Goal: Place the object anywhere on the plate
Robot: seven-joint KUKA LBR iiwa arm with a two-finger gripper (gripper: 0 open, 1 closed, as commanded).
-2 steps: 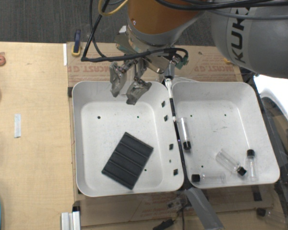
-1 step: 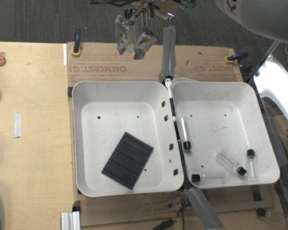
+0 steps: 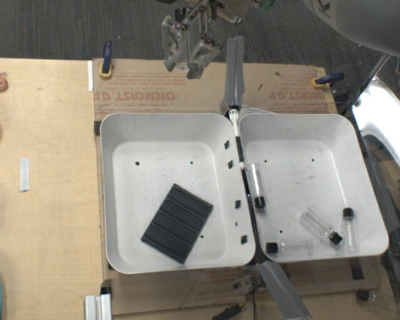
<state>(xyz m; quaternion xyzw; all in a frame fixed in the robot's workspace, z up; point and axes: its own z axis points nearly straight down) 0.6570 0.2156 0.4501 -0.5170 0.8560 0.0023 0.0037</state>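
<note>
A black ribbed rectangular plate (image 3: 178, 223) lies flat and skewed in the left bin (image 3: 120, 179), near its front. Several clear vials with black caps lie in the right bin (image 3: 347, 152). One vial (image 3: 255, 187) lies along the divider, another vial (image 3: 320, 225) and a third vial (image 3: 349, 227) sit near the front right corner, and one more vial (image 3: 288, 247) rests against the front wall. My gripper (image 3: 185, 65) hangs high over the cardboard behind the left bin, far from plate and vials. It is open with nothing between its fingers.
Cardboard (image 3: 207, 92) lies under the bins, held by yellow clamps (image 3: 107, 65) at its back corners. A grey bar (image 3: 234, 72) runs back from the divider. The wooden bench (image 3: 40, 179) to the left carries small items along its edge.
</note>
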